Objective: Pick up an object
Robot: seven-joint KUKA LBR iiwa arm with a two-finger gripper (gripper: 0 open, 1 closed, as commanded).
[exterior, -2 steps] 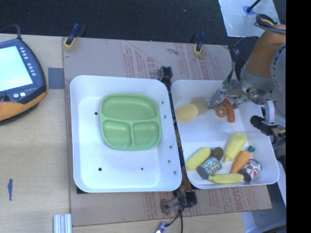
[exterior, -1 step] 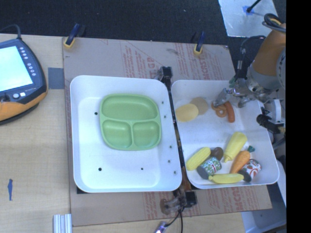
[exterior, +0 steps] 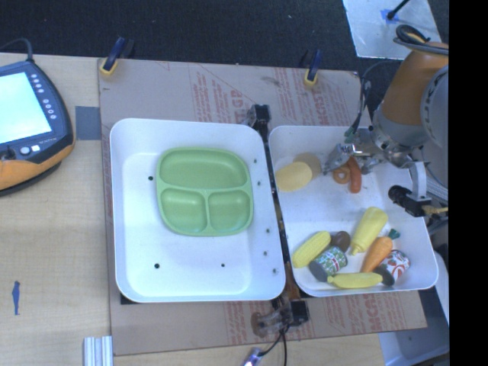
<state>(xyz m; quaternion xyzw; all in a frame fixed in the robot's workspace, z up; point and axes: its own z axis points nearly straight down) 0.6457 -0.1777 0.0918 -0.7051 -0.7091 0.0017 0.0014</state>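
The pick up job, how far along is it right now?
Done: the end effector has reached into the right bin, next to an orange-red toy. In hand: nothing I can confirm; a grip isn't clear. Left: grasping and lifting. Other toys, like the corn, sit untouched.

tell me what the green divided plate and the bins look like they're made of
Green divided plate: probably moulded plastic, matte; even colour, soft rounded compartment edges. Left bin and right bin: likely thin white plastic, slightly glossy; smooth rounded rims, small dark holes in the left one.
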